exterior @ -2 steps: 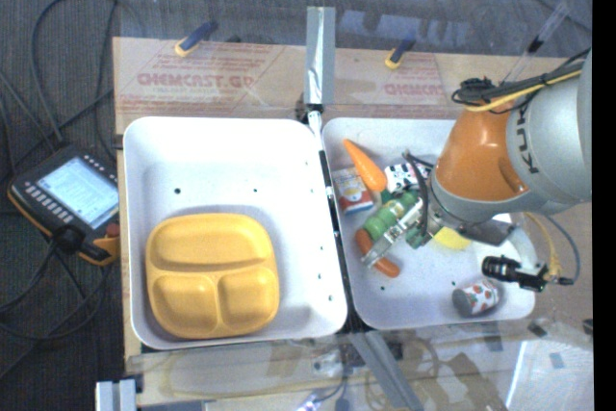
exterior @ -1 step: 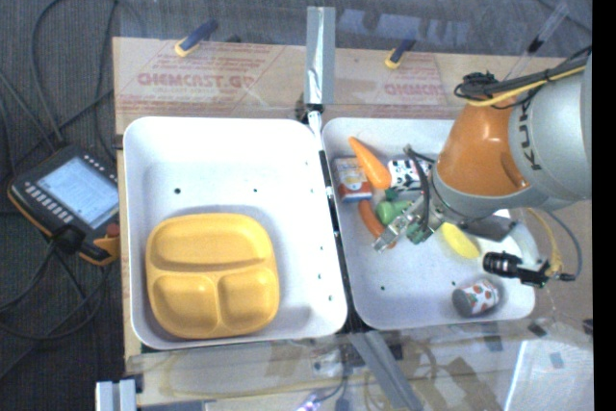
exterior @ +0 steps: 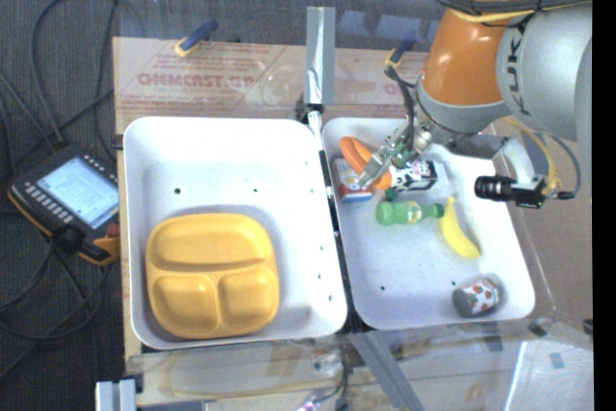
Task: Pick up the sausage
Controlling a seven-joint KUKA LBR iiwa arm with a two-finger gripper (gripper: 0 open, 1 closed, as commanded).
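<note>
Sausage [exterior: 358, 152], orange-red and stubby, is lying at a slant in the upper left corner of the right bin [exterior: 505, 298], close to the wall that divides the two bins. I am seeing the gripper [exterior: 393, 154] hanging just beside its right end, over a small cluster of packaged items [exterior: 416, 173], and I cannot tell how the gripper is set or whether anything is in it. The grey arm [exterior: 549, 53] with its orange band is reaching in from the right above the bin's far edge. A green bottle [exterior: 408, 212] is lying on its side just below the sausage, a yellow banana [exterior: 458, 234] is sitting to the right of the bottle, and a small grey can [exterior: 476, 295] is resting near the bin's lower right corner. The lower left floor of the right bin is lying open. In the left bin [exterior: 221, 149] a yellow divided tray [exterior: 212, 274] is filling the lower half, leaving the upper half open.
</note>
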